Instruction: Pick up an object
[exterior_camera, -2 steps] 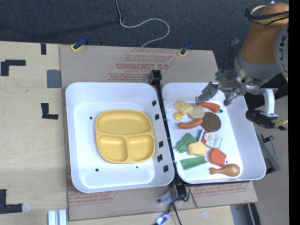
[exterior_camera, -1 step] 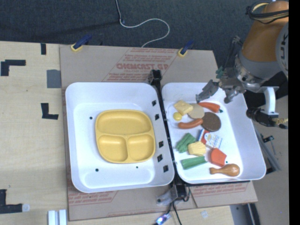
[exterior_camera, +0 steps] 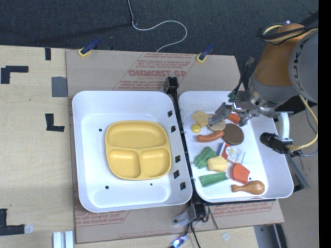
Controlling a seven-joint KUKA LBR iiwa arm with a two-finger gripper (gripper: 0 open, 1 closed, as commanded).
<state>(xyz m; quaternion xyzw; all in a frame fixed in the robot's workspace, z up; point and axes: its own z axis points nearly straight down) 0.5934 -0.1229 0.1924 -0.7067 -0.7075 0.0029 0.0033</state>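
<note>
Hovering over the right bin (exterior_camera: pixel 269 187), gripper (exterior_camera: pixel 228 112) with fingers seemingly spread above the toy food, nothing clamped.

A robotics laboratory is indicated: two white bins (exterior_camera: pixel 83 154) are clamped (exterior_camera: pixel 89 47) onto a cardboard-covered bench (exterior_camera: pixel 150 71), and cabling (exterior_camera: pixel 155 25) is routed across dark carpet.
</note>
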